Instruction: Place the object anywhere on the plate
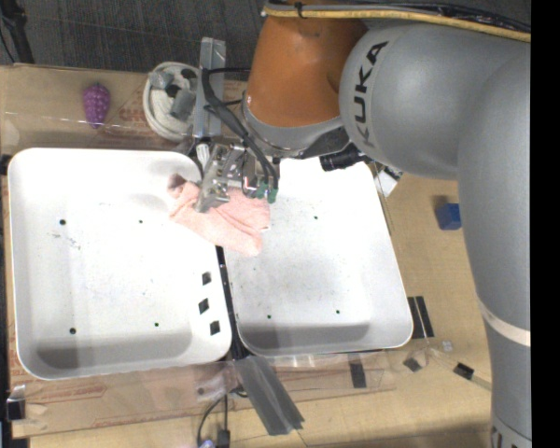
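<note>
A pink cloth-like object (226,215) is lying draped across the seam where the two bins meet, its upper left corner resting in the left bin (37,250) and its lower edge spilling toward the right bin (373,278). It is sagging and crumpling as soft fabric does, which suggests it is being carried or dragged by its upper part rather than lying flat on its own. The gripper (226,177) is hanging directly over that upper part, touching or nearly touching the fabric; whether it is actually clamping the cloth is too cluttered to tell from this slanted view, so a hold cannot be claimed. The arm (420,101) is reaching in from the right, its orange band (294,63) sitting just above the wrist, placing the tool low over the divider. No plate is plainly recognisable among these things; a round whitish item (168,96) is sitting on the bench behind the left bin, and a small purple thing (96,103) is lying farther left of it. Judging from this, the placing is not yet done, and the soft cloth is likely to slip or trail if it is being lifted by one edge.
</note>
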{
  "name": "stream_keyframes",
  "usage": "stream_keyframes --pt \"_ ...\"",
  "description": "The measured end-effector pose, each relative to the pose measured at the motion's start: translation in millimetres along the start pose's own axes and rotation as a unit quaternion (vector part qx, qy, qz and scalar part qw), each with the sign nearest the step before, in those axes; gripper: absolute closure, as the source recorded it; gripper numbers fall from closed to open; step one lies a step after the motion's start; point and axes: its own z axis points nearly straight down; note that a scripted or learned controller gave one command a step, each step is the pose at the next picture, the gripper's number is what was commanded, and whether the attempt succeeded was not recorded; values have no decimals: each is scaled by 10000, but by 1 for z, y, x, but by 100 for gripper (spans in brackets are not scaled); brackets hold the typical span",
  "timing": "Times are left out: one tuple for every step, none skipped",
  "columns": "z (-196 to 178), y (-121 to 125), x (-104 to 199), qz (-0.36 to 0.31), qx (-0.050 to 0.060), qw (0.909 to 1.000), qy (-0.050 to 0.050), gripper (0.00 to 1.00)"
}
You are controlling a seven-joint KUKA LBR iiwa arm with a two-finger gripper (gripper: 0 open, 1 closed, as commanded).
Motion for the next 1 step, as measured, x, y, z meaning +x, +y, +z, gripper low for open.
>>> stream_keyframes --pt "10 48 26 -930 0 9957 -4 100"
